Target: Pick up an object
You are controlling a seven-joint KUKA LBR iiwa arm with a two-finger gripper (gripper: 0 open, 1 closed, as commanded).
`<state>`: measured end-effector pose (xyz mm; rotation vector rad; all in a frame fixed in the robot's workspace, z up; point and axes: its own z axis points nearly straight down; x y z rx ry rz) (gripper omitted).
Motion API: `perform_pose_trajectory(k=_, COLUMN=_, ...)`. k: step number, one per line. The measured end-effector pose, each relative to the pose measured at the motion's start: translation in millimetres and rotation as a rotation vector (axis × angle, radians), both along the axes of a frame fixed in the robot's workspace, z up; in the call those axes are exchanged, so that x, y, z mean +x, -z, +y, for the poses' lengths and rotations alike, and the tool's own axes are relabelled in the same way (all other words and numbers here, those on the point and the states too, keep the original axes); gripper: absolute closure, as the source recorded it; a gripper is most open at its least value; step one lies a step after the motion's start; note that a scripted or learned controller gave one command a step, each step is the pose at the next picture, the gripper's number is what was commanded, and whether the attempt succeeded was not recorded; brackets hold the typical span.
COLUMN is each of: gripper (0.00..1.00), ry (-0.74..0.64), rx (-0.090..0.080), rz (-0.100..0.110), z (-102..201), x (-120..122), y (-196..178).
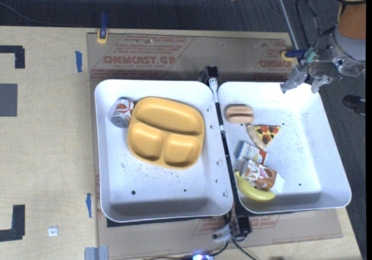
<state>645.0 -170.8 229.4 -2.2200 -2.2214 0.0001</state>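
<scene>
End effector [302,80] over far right corner of right bin [331,154], fingers spread, nothing between them. In that bin: glossy hot dog [239,114], flat pizza wedge [264,134], two small cartons, curved banana [253,191]. Left bin: moulded yellow tray [165,131], can [121,111].

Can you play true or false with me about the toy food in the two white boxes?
1. The yellow divided tray lies in the left bin. True.
2. The hot dog sits in the left bin. False: it is in the right bin.
3. The pizza slice lies in the right bin. True.
4. The gripper holds the banana. False: the banana lies at the right bin's front, the gripper hangs at its far corner.
5. The can touches the pizza slice. False: it lies beside the tray.
</scene>
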Motion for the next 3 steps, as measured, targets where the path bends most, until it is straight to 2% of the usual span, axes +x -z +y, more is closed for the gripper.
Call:
perform_pose_trajectory(k=1, gripper=0.0, ry=0.0, rx=-0.002, rz=-0.005, z=44, x=-13, y=134)
perform_pose_trajectory(k=2, gripper=0.0, ry=0.001, rx=-0.006, rz=-0.017, z=68, x=-96, y=140)
perform_pose_trajectory(k=3, gripper=0.0, ry=0.001, rx=-0.006, rz=-0.018, z=73, x=-161, y=140)
